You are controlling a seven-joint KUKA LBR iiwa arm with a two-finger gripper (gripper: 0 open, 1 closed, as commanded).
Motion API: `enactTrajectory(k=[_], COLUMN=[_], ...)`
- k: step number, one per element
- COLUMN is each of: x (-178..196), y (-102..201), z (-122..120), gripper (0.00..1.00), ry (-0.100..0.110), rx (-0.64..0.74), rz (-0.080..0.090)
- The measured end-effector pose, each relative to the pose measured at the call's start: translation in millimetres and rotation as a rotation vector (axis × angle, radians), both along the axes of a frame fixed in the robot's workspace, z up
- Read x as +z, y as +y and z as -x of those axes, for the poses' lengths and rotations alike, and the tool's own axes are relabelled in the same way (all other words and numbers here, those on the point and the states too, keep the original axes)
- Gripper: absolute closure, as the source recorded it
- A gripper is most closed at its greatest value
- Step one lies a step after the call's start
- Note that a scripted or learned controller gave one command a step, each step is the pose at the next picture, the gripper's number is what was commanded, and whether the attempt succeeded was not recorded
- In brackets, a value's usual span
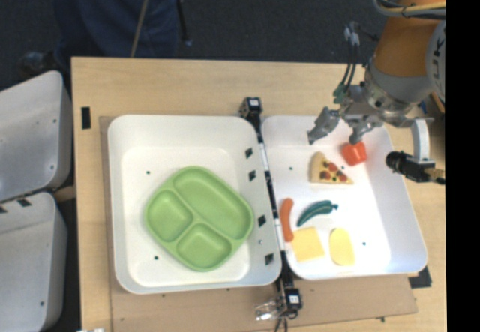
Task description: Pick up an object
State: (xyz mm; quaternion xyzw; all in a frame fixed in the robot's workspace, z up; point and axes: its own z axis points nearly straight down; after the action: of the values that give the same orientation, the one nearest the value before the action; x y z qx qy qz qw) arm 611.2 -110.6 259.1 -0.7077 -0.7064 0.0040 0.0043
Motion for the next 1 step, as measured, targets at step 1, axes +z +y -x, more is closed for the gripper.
enactTrajectory(k=[1], x=[7.2], y=[0.1], z=[-2.0], gripper=[0.0], ry=[-0.012], rx=[0.003], rz=[0.001])
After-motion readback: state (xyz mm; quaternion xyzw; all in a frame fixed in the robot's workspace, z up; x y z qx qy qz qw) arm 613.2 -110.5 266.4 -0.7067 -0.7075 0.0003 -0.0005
